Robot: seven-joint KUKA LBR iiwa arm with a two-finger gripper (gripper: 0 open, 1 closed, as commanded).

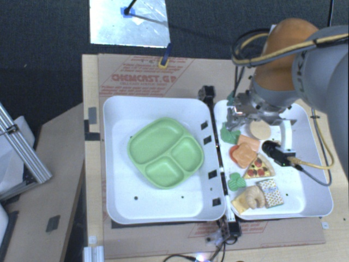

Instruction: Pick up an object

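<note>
My gripper point(234, 118) hangs low over the far left corner of the right bin point(311, 201), reaching in from the right. Just below it lies a green leafy toy point(228, 134). A round tan cookie point(260, 130) sits beside it, under the wrist. Toward the front are a salmon slab point(249, 143), an orange-red piece point(240, 156), a pizza slice point(259, 169), a small green piece point(235, 181), a tan bread-like lump point(250, 197) and a patterned block point(271, 192). I see nothing held in the gripper.
The left bin point(117, 201) holds a green divided plate point(165, 152). A black-clipped divider point(215, 146) separates the bins. The right half of the right bin is bare white floor. A silver sheet point(130, 16) lies behind the bench.
</note>
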